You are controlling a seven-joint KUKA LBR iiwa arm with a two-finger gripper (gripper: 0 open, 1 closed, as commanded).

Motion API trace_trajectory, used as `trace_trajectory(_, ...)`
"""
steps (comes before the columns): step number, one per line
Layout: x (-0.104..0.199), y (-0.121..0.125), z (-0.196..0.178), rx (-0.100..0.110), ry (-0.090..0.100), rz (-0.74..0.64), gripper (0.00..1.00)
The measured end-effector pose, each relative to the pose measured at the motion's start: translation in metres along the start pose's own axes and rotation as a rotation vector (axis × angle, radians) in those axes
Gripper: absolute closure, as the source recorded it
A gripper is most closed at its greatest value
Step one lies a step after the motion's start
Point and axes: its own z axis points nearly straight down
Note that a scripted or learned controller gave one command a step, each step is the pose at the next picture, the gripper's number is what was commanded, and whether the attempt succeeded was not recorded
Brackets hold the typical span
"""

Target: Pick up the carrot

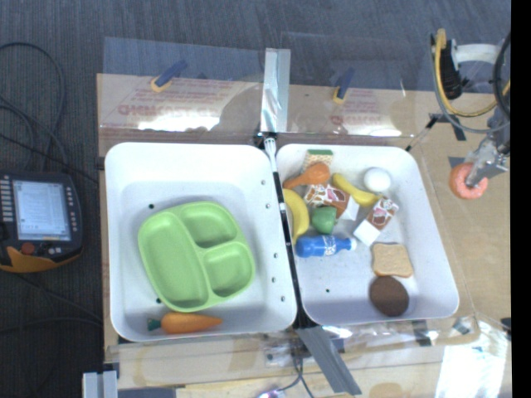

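Observation:
The carrot (189, 323) is orange with a dark green stub on its left end. It lies flat along the front wall of the left bin (124, 222), just below the green divided plate (196, 255). At the right edge of the view, beyond the right bin, a grey part of the arm with the gripper (489, 160) hangs over the bench. It is far from the carrot, and nothing can be seen in it.
The right bin (431, 247) holds several toy foods: two bananas (297, 210), a blue bottle (322, 245), a bread slice (392, 259), a brown round piece (388, 295), a white ball (377, 179). An orange-pink ring (470, 182) lies on the bench near the gripper.

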Motion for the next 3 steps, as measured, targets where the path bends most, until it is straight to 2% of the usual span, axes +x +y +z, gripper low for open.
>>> trace_trajectory(1,-0.066,0.03,-0.04,0.0,0.013,-0.178,1.0)
trace_trajectory(2,-0.03,0.012,0.054,0.001,0.001,-0.087,1.0)
trace_trajectory(3,-0.087,-0.01,-0.026,0.0,0.015,-0.211,1.0)
